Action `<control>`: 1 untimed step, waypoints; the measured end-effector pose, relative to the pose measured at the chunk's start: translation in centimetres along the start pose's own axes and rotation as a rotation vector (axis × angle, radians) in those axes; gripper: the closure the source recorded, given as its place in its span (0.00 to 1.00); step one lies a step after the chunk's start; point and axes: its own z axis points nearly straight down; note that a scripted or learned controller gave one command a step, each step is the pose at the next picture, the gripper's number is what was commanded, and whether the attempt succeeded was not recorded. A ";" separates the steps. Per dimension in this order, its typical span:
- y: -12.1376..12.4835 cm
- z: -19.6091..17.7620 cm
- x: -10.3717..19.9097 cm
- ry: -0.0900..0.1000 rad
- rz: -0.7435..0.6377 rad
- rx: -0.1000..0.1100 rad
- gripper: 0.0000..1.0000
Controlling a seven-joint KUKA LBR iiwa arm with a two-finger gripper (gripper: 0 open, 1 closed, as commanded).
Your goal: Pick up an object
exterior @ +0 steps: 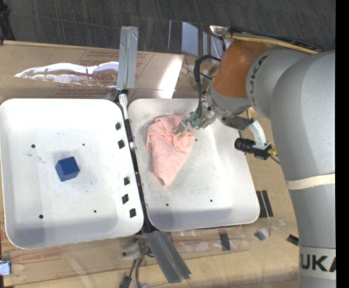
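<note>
A crumpled pink cloth point(167, 146) lies in the right bin point(222, 185), in its upper left part. A small blue cube point(67, 168) sits in the left bin point(24, 131), left of centre. My gripper point(193, 123) is down at the cloth's upper right edge, touching or just over the fabric. The grey arm with its orange band point(237, 71) comes in from the upper right and hides the bin's far right corner.
A row of black clips point(126, 161) runs along the seam between the two bins. Cardboard point(72, 71) with a strip of clear plastic lies behind the left bin. A black cable fitting point(252, 147) sticks out from the arm over the right bin's edge.
</note>
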 end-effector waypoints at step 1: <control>2.5 -10.9 4.9 0.001 0.177 0.004 1.00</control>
